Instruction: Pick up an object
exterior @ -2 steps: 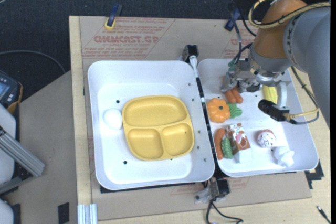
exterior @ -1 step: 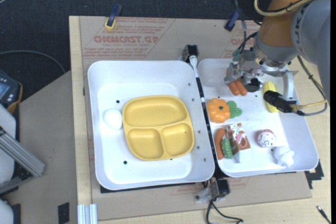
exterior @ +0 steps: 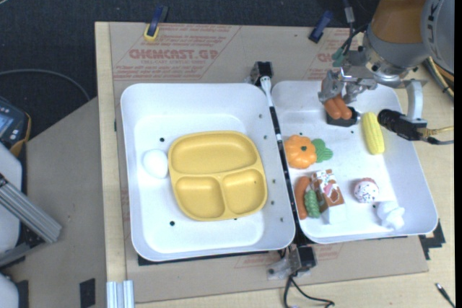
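We are looking at a robotics lab: a cardboard-topped bench (exterior: pixel 216 47) held by clamps (exterior: pixel 154 24), loose cables (exterior: pixel 303 292) (on dark carpet), toy food in white bins (exterior: pixel 137 155).

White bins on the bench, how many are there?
2. The left bin holds a yellow tray and a white egg; the right bin holds the toy food, beside it.

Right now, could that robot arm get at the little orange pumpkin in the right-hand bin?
Probably yes. The pumpkin lies uncovered near the right bin's left wall, nothing stacked on it. The gripper sits over an orange sausage-like toy at the bin's far side, with bare floor between them.
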`<state>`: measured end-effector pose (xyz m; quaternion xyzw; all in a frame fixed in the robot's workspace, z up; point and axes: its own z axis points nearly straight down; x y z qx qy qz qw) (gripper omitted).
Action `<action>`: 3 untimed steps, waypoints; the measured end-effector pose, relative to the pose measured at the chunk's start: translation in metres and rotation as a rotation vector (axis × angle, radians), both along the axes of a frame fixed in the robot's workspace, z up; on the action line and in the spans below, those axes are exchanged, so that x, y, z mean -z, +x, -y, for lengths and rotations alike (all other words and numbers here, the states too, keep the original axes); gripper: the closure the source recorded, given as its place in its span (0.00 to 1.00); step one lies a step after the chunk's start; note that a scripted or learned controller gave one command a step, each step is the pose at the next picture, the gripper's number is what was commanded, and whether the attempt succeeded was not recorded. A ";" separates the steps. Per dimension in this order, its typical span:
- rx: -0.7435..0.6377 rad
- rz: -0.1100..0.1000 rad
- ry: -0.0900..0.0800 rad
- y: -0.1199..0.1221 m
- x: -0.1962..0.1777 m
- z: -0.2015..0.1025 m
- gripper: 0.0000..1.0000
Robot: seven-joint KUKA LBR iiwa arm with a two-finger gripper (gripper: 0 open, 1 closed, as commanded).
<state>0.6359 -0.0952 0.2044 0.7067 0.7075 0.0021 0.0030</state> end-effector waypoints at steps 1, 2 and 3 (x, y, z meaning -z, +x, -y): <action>0.000 -0.002 0.000 0.001 -0.022 0.000 1.00; -0.004 -0.011 0.004 -0.009 -0.014 -0.053 1.00; -0.005 -0.010 0.004 -0.008 -0.008 -0.109 1.00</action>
